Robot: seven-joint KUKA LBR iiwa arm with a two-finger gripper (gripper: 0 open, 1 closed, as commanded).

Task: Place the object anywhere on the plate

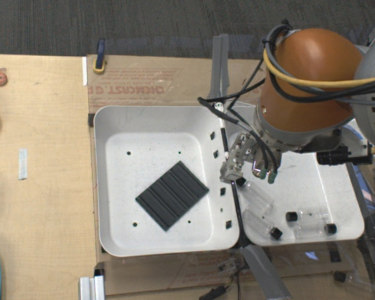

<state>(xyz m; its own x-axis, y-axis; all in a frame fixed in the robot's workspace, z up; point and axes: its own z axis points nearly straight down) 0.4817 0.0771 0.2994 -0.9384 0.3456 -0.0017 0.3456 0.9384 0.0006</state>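
Note:
A dark ribbed rectangular plate [172, 194] lies tilted on the floor of the left bin [112, 167]. In the right bin [337, 186], clear plastic pieces with small black ends lie near the front: one [309, 221] at the front right and another [262, 208] closer to the divider. My gripper [249, 164] hangs over the divider between the two bins, at the right bin's left edge, to the right of the plate. A small black bit [240, 182] sits just under it. I cannot make out anything held in it.
The arm's orange band and grey wrist [309, 74] cover the back of the right bin. Cables run from the wrist across the divider. Left of the bins, the wooden bench [37, 167] carries a few small items along its left edge.

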